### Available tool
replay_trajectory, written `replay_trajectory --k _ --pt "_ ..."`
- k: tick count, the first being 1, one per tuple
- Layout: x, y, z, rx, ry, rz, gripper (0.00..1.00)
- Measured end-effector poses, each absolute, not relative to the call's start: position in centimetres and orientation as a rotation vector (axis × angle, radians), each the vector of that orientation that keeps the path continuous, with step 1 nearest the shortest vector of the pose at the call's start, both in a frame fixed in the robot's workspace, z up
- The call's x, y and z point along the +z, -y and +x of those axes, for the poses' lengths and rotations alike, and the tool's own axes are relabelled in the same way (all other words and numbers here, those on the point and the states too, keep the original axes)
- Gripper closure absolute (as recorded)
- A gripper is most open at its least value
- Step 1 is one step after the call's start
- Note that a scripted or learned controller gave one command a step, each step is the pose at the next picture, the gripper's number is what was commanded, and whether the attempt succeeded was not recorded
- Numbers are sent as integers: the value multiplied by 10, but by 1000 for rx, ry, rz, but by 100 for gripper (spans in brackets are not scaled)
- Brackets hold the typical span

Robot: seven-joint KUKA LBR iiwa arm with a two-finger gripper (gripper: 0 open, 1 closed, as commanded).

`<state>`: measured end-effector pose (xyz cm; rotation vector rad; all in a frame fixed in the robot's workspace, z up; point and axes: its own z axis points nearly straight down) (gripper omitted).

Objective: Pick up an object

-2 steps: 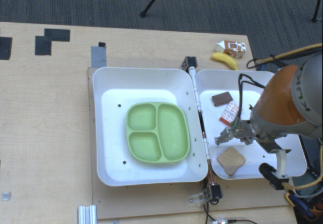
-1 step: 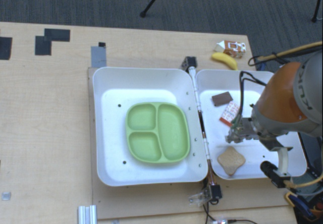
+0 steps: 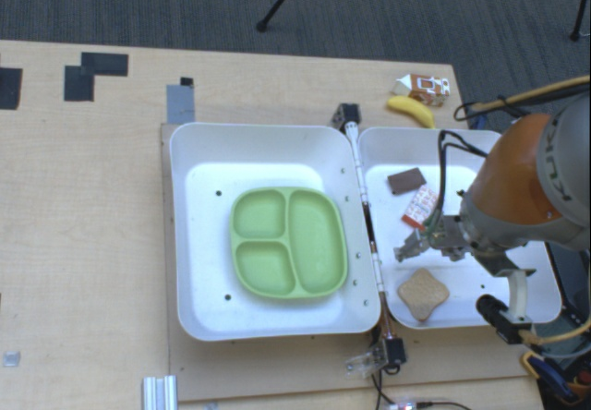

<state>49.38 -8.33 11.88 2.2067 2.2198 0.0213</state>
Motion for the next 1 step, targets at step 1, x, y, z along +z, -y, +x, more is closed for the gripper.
replay_trajectory --k 1 --pt "86 87 488 6 -2220 2218 0"
